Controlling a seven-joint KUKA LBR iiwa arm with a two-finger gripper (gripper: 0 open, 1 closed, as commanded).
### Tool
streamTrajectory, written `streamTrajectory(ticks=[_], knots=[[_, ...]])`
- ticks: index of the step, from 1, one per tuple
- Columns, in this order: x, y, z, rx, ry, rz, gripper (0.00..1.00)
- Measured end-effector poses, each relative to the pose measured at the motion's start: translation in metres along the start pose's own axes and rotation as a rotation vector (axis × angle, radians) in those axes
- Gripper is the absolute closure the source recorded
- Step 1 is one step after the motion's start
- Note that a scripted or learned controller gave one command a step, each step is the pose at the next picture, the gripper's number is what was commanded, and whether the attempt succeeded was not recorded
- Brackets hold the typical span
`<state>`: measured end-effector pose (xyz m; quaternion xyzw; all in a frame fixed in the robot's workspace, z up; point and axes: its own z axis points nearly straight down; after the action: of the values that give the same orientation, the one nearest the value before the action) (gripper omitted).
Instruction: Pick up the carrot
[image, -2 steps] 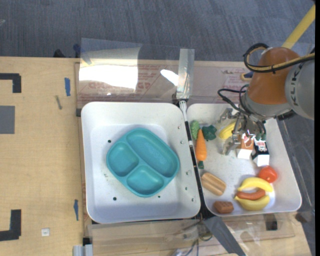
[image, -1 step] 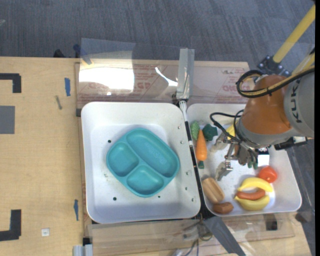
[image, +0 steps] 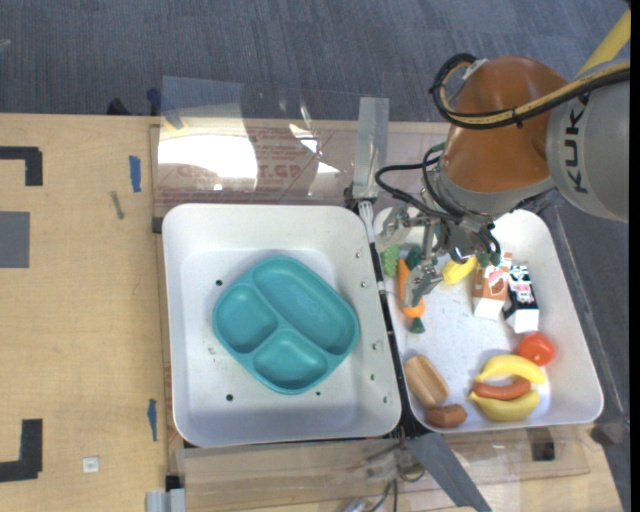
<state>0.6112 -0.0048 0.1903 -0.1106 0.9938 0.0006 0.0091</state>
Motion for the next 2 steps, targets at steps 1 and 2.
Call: streamTrajectory(ticks=[1, 2], knots=[[0.05, -0.099, 0.073, -0.001, 0.023, 0.003, 0.0], [-0.049, -0.05, 0.001, 0.0, 0.003, -0.119, 0.0]])
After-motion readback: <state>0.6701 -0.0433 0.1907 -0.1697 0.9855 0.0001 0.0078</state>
